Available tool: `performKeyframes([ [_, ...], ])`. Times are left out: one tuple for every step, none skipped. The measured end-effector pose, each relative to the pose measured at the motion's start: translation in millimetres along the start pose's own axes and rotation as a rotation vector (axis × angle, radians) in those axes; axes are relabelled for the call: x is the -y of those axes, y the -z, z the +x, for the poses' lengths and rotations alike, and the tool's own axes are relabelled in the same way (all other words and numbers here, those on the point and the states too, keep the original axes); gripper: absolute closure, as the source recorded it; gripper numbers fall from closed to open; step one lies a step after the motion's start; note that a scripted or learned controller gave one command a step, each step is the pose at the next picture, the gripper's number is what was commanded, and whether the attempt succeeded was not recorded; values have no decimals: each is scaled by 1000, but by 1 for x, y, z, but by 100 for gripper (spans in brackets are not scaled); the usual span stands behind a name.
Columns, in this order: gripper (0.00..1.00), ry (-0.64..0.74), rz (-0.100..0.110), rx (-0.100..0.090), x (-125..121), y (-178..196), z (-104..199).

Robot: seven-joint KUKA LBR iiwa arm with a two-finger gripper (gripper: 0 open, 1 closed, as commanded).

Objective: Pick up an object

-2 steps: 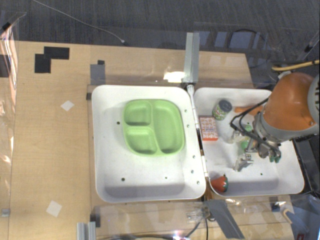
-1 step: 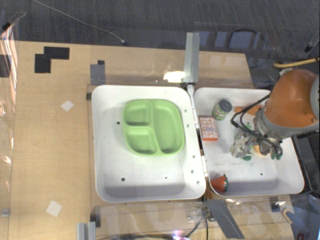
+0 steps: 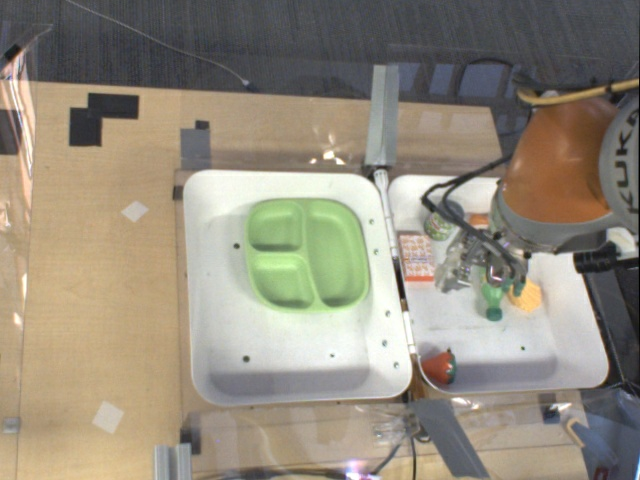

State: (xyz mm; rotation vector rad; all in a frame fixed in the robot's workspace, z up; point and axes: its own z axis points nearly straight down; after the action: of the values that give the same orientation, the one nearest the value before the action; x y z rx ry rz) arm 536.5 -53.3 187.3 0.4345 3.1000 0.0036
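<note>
The gripper (image 3: 478, 268) hangs low in the right bin (image 3: 560, 363), right of frame centre, among a cluster of small things. A green bottle (image 3: 493, 300) lies just below and slightly right of it, long axis near vertical in the frame, with a yellow piece (image 3: 527, 296) beside it to the right. A card (image 3: 416, 256) lies left, a red-and-green fruit (image 3: 439, 366) well below at the bin's lower left corner. The bottle looks the nearest pick. A green tray (image 3: 305, 255) sits in the left bin (image 3: 220, 298).
</note>
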Motion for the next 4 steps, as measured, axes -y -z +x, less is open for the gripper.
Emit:
performKeyframes([
  [100,-244,2,-4,-7,19,42],
  [100,-866,6,-5,9,-2,48],
  [100,-1204,8,-6,-46,-3,50],
  [100,-1619,10,-6,-65,-3,59],
])
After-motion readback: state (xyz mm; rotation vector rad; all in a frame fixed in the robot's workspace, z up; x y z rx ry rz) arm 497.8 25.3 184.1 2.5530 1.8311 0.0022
